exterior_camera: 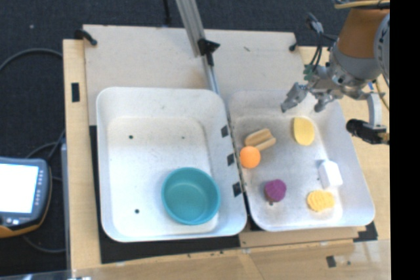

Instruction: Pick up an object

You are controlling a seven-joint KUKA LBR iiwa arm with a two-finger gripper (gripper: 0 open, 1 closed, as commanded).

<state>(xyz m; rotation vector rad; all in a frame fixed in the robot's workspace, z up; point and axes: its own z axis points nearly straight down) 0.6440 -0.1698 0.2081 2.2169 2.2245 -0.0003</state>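
The left bin [118,141] holds a teal bowl [190,195] near its front right corner. The right bin [357,200] holds a tan bun [260,138], an orange ball [249,157], a purple piece [275,190], a yellow disc [303,131], a ridged yellow piece [320,200] and a white block [329,173]. The gripper [307,99] hangs over the right bin's back edge, jaws spread wide, nothing between them.

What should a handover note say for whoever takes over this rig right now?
Gripper: open, holding nothing, poised over the far edge of the right bin.
Right bin holds: tan bread piece, orange ball, yellow oval piece, white block, purple piece, ridged yellow piece.
Left bin holds a teal bowl.
Done: nothing picked up yet.
Left: lower, close on one object, lift. The yellow oval piece lies nearest.
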